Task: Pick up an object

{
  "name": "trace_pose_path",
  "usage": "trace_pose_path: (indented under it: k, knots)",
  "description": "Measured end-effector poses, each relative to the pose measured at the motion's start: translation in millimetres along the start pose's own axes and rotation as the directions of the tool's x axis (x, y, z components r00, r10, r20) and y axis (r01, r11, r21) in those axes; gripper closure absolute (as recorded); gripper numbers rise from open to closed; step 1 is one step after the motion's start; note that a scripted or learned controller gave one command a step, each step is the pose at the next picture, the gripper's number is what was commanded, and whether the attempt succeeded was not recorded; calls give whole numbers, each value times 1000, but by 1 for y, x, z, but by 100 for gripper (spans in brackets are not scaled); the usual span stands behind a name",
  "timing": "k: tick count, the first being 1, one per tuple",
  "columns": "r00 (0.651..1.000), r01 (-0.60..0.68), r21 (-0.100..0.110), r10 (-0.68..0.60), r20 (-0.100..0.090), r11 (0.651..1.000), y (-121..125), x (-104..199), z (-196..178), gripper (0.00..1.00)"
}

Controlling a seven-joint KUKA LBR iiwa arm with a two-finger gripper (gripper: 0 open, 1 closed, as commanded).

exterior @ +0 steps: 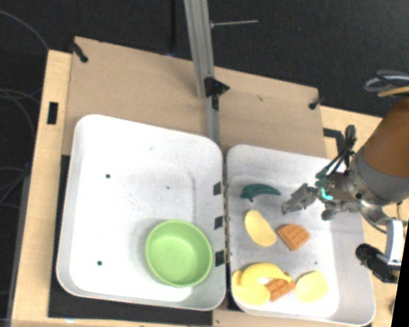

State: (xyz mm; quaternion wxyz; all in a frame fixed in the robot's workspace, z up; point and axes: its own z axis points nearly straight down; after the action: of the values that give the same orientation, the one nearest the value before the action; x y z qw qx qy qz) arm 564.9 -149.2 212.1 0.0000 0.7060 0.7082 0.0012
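Toys crowd your right-hand white bin (338, 296): a small orange waffle-shaped piece (293, 236) sits near its middle, with a pale yellow oval piece (260, 228) just beside it toward the divider. Your gripper (312, 204) hangs just above and slightly right of the waffle, so the likely move is a short drop toward the near edge. I cannot tell whether the fingers are spread or closed; nothing shows between them. A dark teal curved piece (260, 192) lies left of the gripper. A yellow lump (256, 279), an orange bit (278, 289) and a yellow disc (311, 286) cluster nearer you. A light green plastic bowl (178, 252) rests in the left white bin (111, 158). No readable labels anywhere.
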Motion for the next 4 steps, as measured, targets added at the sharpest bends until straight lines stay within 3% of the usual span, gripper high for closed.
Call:
trace_pose_path:
  k: [1, 2, 3, 4]
  knots:
    - [1000, -4, 7, 4, 3, 1000, 0, 5, 61, 0]
    - [1000, -5, -8, 5, 10, 1000, 3, 0, 108, 0]
    - [1000, -8, -13, 8, 8, 1000, 5, 0, 95, 100]
    - [1000, 0, -4, 0, 2, 1000, 3, 5, 49, 100]
